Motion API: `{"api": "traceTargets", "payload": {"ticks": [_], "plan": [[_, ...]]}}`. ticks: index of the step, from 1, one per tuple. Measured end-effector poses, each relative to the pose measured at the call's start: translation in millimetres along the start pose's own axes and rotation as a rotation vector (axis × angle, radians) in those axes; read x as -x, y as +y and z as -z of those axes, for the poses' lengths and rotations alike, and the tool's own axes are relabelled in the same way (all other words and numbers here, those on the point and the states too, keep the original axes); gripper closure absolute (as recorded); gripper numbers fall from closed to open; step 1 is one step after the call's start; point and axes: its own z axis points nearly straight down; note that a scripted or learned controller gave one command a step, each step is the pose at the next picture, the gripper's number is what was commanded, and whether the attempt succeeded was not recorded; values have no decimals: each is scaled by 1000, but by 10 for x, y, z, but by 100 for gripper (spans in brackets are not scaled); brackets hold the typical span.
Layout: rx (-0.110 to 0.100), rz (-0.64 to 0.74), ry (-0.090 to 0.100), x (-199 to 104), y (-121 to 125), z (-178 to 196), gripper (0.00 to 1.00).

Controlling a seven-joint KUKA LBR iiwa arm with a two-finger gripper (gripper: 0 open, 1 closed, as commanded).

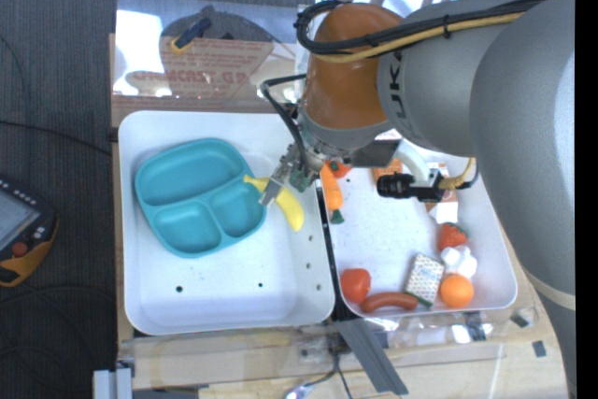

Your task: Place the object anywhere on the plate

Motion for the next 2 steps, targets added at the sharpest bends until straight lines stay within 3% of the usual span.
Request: {"api": "traceTargets", "payload": {"ticks": [1,2], "plan": [[1,240,-2,-300,754,318,100],[1,240,-2,-300,753,317,0]]}}
